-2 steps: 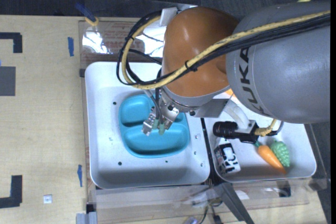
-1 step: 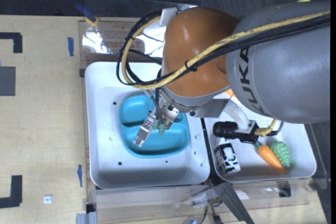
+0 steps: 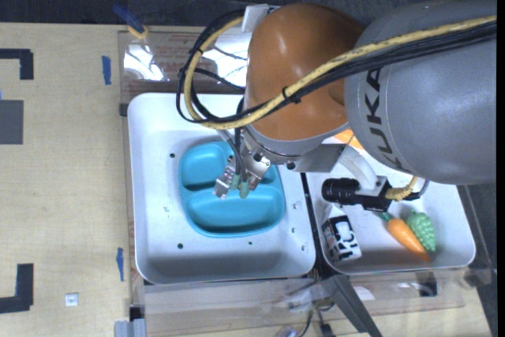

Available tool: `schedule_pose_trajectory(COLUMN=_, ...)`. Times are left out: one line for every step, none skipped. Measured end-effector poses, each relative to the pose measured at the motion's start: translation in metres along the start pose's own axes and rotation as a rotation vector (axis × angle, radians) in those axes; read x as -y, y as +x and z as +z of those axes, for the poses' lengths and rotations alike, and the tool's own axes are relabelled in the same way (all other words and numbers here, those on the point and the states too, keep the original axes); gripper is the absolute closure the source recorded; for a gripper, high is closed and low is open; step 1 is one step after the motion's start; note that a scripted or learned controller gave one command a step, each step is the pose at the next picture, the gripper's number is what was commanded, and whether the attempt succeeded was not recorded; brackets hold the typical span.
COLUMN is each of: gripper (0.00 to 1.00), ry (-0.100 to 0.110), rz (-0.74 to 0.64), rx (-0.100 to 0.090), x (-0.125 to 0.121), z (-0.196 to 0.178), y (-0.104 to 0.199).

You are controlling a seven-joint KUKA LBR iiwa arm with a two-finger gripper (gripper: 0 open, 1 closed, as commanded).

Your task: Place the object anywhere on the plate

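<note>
Claw (image 3: 236, 187) hangs low over the plate (image 3: 197, 219), near its middle; from this angle I cannot tell whether it is spread or pressed together, and nothing can be made out in its grip. The plate is bright blue, roughly square with rounded corners and a raised rim, and lies in the left bin (image 3: 154, 170). The grey arm (image 3: 426, 91) with its orange band (image 3: 300, 67) covers the upper part of both bins.

In the right bin (image 3: 456, 241), well apart from the plate, lies a toy carrot (image 3: 402, 234). It has a smooth orange body tapering to a point toward the upper left, with a bumpy green tuft at its thick end. Nearer the wall between the bins lies a small black box (image 3: 341, 239) with white markings, tilted slightly. Neither one touches the plate.
</note>
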State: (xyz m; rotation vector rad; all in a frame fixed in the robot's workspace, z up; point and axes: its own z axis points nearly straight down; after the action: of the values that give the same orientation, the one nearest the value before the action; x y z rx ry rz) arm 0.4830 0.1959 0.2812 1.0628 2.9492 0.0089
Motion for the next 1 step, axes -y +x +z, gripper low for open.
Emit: schedule_pose_trajectory(gripper=1.00, ry=0.003, rz=-0.407, rx=-0.001, x=0.0068, z=0.0172, y=-0.0634)
